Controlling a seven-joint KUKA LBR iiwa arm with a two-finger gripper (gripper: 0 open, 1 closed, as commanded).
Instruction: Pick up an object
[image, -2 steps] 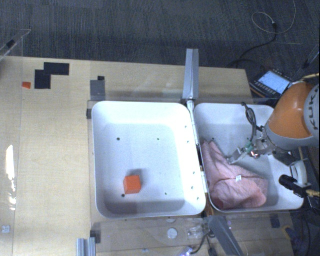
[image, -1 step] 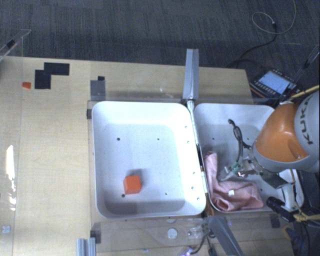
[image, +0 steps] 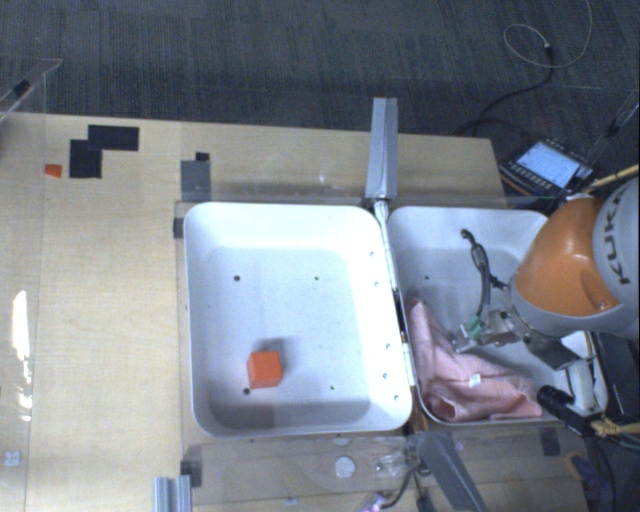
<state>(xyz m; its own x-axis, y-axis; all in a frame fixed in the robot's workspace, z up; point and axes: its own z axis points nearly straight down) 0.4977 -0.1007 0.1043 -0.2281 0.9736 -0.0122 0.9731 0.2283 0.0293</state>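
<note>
Camera view: gripper (image: 470, 335) state unclear over pink cloth (image: 455, 385), 4 o'clock in right bin (image: 440, 240); soft, pinch a fold.

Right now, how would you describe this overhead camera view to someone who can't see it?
A grey and orange robot arm reaches from the right into the right-hand white bin, its gripper just above a crumpled pink cloth. The left bin holds a small orange block. Both bins sit on a pale wooden bench.

A small orange block (image: 265, 369) sits near-left in the left bin (image: 215, 300); crumpled pink cloth (image: 455, 375) lies in the right bin (image: 430, 240).
</note>
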